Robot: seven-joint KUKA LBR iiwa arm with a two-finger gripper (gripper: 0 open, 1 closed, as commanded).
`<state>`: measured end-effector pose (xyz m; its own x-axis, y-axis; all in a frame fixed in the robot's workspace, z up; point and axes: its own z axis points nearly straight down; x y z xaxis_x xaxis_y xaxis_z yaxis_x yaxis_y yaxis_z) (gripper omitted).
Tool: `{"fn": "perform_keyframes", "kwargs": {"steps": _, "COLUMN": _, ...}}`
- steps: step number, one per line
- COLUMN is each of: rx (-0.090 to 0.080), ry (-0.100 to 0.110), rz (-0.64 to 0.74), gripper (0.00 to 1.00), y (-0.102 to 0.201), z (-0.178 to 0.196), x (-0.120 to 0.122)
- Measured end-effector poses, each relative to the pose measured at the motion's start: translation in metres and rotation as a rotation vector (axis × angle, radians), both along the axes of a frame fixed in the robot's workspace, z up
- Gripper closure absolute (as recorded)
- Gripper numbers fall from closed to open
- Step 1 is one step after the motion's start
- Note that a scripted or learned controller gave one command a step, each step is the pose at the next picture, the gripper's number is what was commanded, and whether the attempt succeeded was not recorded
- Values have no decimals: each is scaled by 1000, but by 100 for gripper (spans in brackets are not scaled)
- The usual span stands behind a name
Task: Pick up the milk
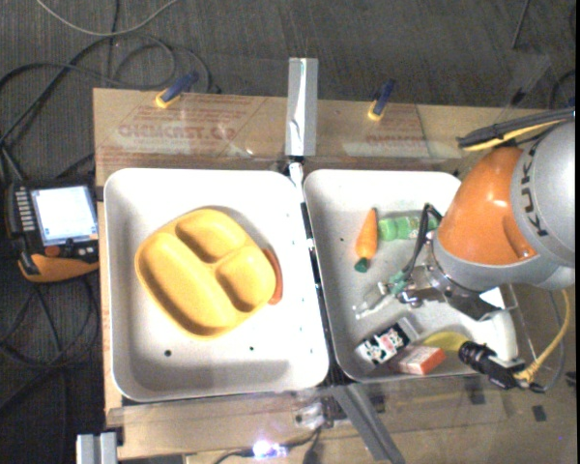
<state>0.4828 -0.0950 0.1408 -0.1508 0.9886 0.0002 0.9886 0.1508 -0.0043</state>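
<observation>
The milk (387,344) is a small black-and-white carton lying on its side near the front edge of the right bin (340,259). My gripper (379,301) hangs low in that bin, just behind the carton and a little to its left. A narrow strip of white bin floor shows between them. The grey arm with its orange band (483,222) reaches in from the right and hides the bin's right part.
An orange carrot (366,236) and a green item (399,227) lie at the back of the right bin. A red-orange box (423,361) and a yellow item (446,339) sit right of the milk. The left bin (126,356) holds a yellow divided plate (207,271).
</observation>
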Motion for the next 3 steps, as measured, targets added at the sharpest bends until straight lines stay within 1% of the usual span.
{"fn": "perform_keyframes", "kwargs": {"steps": 1, "rx": 0, "ry": 0, "rz": 109, "gripper": 0, "y": -32, "z": -18, "x": 0}}
{"fn": "perform_keyframes", "kwargs": {"steps": 2, "rx": 0, "ry": -3, "rz": 156, "gripper": 0, "y": 7, "z": 42, "x": 16}}
{"fn": "perform_keyframes", "kwargs": {"steps": 3, "rx": -2, "ry": 0, "rz": 49, "gripper": 0, "y": -11, "z": -3, "x": 13}}
